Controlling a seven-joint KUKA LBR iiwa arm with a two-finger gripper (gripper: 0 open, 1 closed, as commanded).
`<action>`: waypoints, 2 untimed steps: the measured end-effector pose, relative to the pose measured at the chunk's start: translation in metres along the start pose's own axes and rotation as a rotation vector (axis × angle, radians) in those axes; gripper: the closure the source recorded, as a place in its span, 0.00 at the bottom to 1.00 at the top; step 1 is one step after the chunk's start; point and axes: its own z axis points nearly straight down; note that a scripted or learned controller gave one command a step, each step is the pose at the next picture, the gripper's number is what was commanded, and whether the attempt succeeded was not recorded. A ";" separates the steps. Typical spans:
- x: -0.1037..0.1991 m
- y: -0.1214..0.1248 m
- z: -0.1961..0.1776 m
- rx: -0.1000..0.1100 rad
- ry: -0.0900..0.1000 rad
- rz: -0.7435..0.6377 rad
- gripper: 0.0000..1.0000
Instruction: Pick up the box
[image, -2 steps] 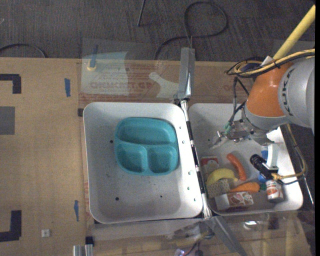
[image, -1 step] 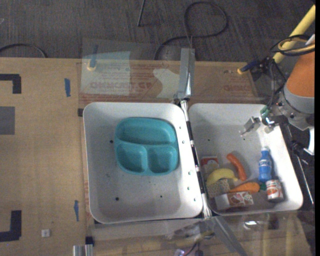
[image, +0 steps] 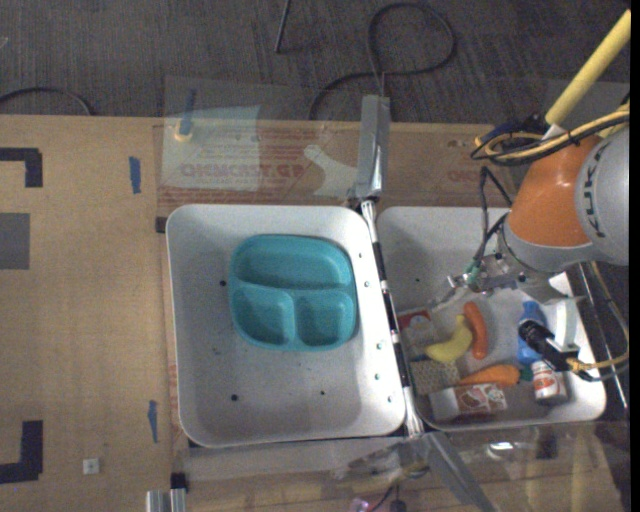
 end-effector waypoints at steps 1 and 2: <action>-0.083 -0.014 0.005 -0.005 0.009 0.258 0.00; -0.086 -0.015 -0.005 -0.008 -0.001 0.258 1.00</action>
